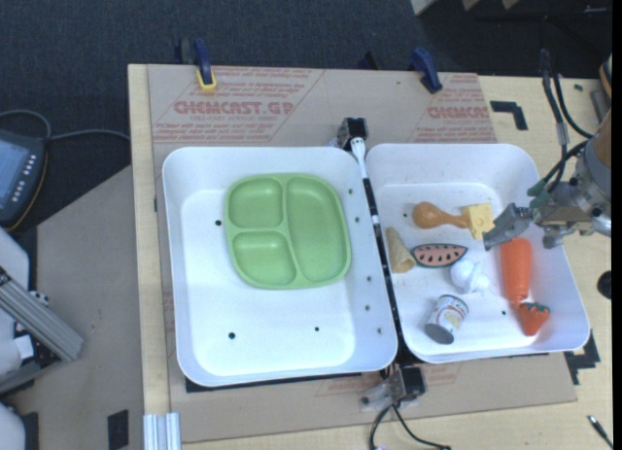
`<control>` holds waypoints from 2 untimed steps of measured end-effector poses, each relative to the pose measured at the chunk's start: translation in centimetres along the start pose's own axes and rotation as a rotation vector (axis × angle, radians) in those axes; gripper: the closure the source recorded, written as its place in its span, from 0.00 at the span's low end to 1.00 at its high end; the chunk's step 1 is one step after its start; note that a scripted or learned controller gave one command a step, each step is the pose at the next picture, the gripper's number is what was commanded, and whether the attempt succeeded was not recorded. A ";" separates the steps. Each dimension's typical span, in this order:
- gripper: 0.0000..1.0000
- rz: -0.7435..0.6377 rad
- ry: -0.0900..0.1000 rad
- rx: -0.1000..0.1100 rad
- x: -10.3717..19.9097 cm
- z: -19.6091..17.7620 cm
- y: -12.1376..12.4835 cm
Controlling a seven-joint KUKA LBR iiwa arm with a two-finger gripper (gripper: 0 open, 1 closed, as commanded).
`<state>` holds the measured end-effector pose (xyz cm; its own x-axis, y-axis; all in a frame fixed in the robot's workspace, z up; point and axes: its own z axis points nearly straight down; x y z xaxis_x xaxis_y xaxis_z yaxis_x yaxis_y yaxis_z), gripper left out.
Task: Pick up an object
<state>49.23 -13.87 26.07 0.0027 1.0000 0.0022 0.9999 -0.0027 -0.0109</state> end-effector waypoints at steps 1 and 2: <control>0.00 -0.003 -0.002 -0.012 0.0 -0.5 0.2; 0.00 -0.002 0.000 -0.006 -0.1 3.7 0.0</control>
<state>49.15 -13.93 22.38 0.0005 1.0000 0.0019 1.0000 -0.0005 -0.0045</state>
